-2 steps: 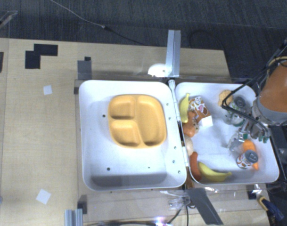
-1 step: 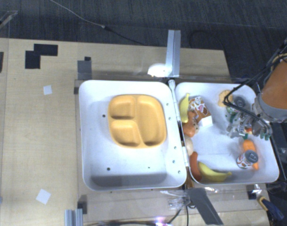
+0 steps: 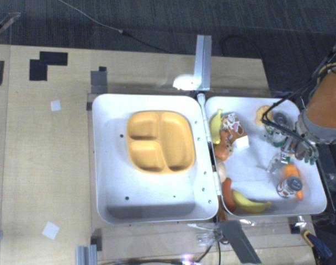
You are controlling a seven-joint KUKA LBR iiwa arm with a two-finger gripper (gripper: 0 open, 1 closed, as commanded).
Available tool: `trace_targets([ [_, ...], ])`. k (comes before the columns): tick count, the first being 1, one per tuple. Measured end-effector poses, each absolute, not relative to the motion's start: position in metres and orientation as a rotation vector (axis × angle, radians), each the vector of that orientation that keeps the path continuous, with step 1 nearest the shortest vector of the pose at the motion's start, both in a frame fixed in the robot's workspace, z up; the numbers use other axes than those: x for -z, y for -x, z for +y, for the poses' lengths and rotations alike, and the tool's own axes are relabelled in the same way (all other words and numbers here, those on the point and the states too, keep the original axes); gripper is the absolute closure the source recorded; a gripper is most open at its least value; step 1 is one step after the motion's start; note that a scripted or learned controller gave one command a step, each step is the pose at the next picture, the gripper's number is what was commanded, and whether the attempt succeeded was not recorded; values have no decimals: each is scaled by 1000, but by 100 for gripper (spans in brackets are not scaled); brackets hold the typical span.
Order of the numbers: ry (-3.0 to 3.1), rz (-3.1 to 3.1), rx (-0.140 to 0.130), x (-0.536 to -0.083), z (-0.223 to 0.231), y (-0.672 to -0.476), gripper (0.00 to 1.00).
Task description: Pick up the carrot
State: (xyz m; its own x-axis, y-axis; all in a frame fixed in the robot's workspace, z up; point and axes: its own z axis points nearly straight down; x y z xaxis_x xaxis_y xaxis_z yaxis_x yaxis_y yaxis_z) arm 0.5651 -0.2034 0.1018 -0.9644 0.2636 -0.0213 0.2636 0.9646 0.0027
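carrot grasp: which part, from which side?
Best guess: the carrot lies in the right bin near its right wall, partly under the gripper, with a small can-like object beside it. Come from above, gripping the exposed orange middle across its narrow width.

The wooden bench (image 3: 41, 164) bears two white bins (image 3: 110, 197).

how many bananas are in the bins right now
2. One banana lies along the right bin's near edge; another stands by the divider at its far-left corner. Others may be hidden.
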Motion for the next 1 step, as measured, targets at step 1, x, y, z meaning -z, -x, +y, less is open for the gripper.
trace_targets([
  [1,-651,3055,-1,-90,-202,-535,0],
])
